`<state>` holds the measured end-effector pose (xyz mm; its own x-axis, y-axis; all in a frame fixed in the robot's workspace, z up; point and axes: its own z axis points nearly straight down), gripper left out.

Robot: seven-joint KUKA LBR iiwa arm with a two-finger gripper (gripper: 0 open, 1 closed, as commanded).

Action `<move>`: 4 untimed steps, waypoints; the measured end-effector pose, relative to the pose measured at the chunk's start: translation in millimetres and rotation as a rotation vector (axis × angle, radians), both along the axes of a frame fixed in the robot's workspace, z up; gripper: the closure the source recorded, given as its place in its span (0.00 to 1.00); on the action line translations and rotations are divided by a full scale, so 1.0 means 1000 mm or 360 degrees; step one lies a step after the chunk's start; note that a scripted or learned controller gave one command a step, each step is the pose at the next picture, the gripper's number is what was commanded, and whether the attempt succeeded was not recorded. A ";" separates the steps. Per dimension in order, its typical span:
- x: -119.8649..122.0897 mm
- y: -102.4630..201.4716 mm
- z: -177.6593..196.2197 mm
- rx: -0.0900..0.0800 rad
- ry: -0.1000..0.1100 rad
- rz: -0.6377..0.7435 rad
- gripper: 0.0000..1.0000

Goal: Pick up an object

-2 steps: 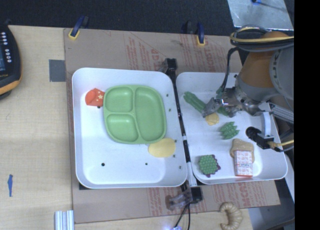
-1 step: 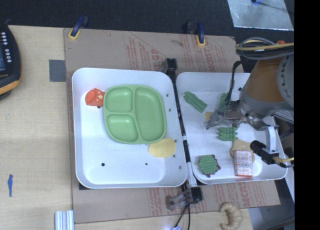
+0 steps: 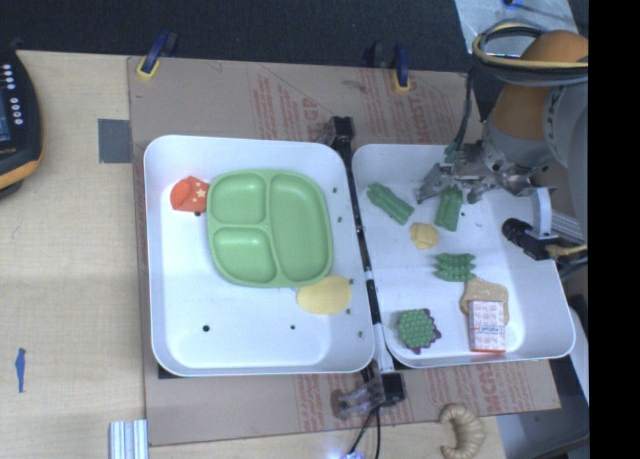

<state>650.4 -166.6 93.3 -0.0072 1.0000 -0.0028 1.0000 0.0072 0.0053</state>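
Observation:
My gripper (image 3: pixel 452 190) hangs over the back of the right bin (image 3: pixel 545 342), with the grey arm and its orange band coming in from the right. Its fingers (image 3: pixel 428 190) are spread open. A short dark green stick (image 3: pixel 447 212) lies on the bin floor with its upper end between them, and nothing is lifted. Just to the left lies a longer green pickle-shaped piece (image 3: pixel 388 202). A small yellow lump (image 3: pixel 425 236) sits just below the gripper.
The right bin also holds a green pea pod (image 3: pixel 455 266), a knobbly green cluster (image 3: pixel 416 328), a tan slice (image 3: pixel 484 295) and a red-and-white box (image 3: pixel 487 327). The left bin (image 3: pixel 180 337) holds a green divided plate (image 3: pixel 270 227), a red piece (image 3: pixel 189 194) and a yellow lemon (image 3: pixel 324 295).

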 end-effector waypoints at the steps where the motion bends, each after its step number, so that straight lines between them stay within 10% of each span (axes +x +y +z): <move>1: -0.061 0.015 -0.002 0.0006 0.0023 -0.0008 0.00; 2: -0.058 0.014 0.010 0.0003 0.0016 -0.0006 1.00; 3: -0.058 0.014 0.009 0.0003 0.0017 -0.0004 0.00; 4: -0.129 0.036 0.056 0.0007 0.0019 -0.0009 0.00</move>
<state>521.5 -130.9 149.4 -0.0018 1.0000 0.0015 1.0000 0.0018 -0.0064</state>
